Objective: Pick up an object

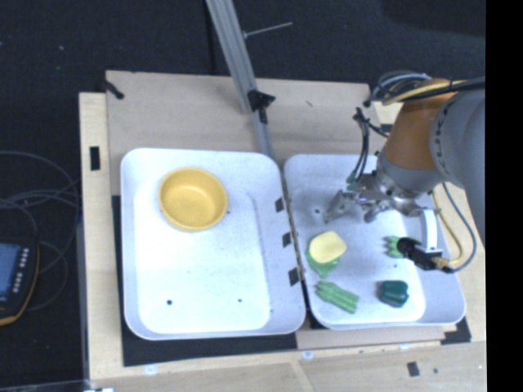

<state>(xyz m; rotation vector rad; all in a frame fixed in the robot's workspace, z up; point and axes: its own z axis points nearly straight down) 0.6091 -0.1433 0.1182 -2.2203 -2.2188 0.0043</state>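
My gripper (351, 211) hangs over the back half of the right bin (306, 178), open, its two grey fingers spread with nothing between them. Just in front of it lies a yellow-green rounded object (325, 249). A ridged light green piece (337, 297) rests near the bin's front edge. To its right sits a dark green object (393, 293). A small green item (395, 246) lies at the right side, partly behind a black fitting on the arm. The left bin (204, 292) has a yellow bowl (193, 198) at its back.
A grey metal pole (237, 55) slants from the top of the view down to the gap between the bins. Cables loop off the arm's wrist over the right bin's right side. The wooden bench surrounds both bins.
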